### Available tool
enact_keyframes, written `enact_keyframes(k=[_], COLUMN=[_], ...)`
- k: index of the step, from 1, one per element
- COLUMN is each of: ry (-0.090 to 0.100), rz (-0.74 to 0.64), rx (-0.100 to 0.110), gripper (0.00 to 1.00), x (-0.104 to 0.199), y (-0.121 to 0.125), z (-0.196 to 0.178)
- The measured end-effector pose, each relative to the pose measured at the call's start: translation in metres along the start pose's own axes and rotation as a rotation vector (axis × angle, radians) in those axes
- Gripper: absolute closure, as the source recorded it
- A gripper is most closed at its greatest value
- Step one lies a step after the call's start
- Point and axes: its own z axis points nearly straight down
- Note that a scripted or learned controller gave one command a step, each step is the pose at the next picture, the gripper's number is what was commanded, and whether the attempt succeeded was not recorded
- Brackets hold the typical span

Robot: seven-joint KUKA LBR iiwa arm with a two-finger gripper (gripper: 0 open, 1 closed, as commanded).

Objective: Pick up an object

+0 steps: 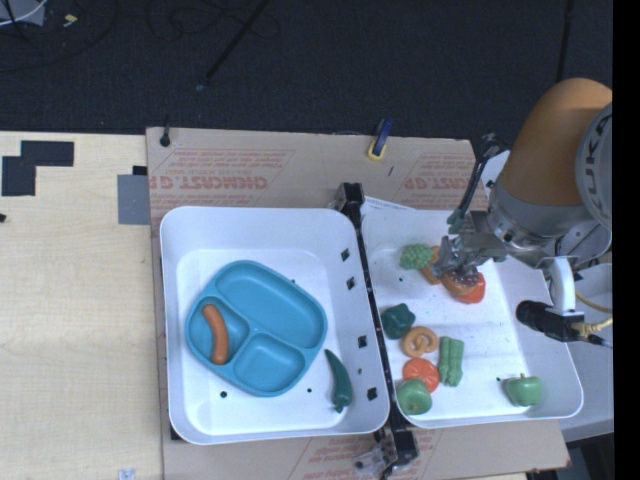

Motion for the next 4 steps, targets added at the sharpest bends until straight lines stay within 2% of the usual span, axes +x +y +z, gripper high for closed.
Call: enact_keyframes(k=[1,2,3,4], ry=[-0.001,-0.002,-0.005,-0.003], rz=[0.001,0.002,0.007,0.006], rx=[0.000,0.000,0.000,0.003], gripper=[1.00,1.00,1.00,1.00], x=[0.048,0.082,0.066,0.076], y=[0.009,0.029,0.034,0.022], z=[-0.011,-0.012,-0.008,0.001])
